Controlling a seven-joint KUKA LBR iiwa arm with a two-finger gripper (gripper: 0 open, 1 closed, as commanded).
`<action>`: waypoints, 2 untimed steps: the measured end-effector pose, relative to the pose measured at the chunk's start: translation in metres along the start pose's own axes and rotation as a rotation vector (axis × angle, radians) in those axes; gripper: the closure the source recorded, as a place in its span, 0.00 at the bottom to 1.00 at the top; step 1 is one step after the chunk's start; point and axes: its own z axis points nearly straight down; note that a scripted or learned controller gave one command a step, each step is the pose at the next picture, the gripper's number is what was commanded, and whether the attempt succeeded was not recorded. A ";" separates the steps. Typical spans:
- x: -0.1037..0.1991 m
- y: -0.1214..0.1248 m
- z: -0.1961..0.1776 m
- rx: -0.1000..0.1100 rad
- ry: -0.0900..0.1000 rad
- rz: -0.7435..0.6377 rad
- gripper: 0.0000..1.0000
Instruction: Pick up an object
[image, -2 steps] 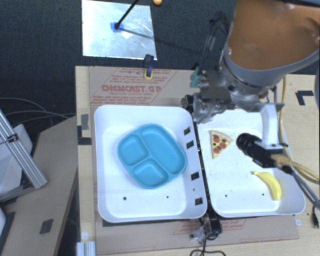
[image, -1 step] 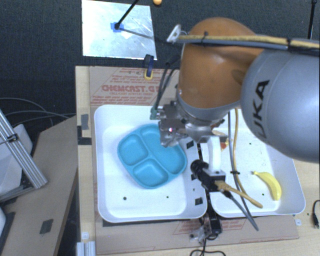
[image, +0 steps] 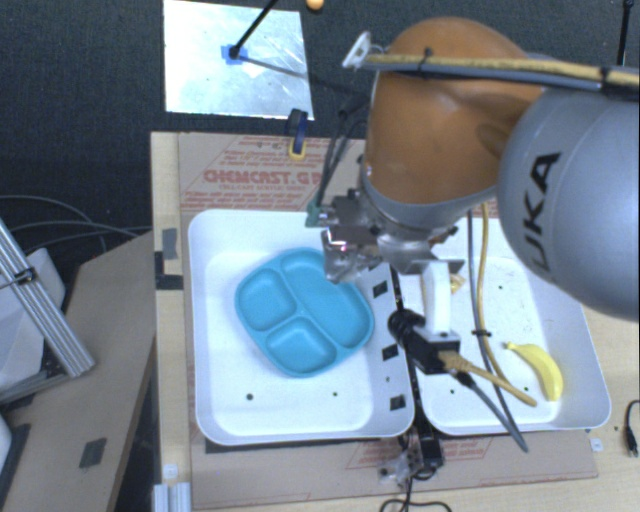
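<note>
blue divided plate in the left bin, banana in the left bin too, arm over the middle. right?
Not quite. The blue divided plate does lie in the left bin, but the banana lies in the right bin, near its front right corner. The camera view shows this. The arm does hang over the middle.

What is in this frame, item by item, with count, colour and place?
plate: one, blue, three compartments, lying in the left bin.
banana: one, yellow, in the right bin near its front right corner.
bins: two, white, shallow, side by side on the bench.
cardboard sheet: one, brown with red print, under the bins.
foil-like panel: one, silvery, behind the bins at the top of the view.
clamp: one, blue and yellow, on the far edge of the cardboard.
arm: one, grey with orange band, reaching in from the right.
end effector: one, metal, over the plate's far right edge.
</note>
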 end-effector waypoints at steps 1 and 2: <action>-0.024 -0.010 -0.105 -0.011 0.003 0.007 1.00; -0.063 -0.011 -0.039 0.007 -0.003 0.013 1.00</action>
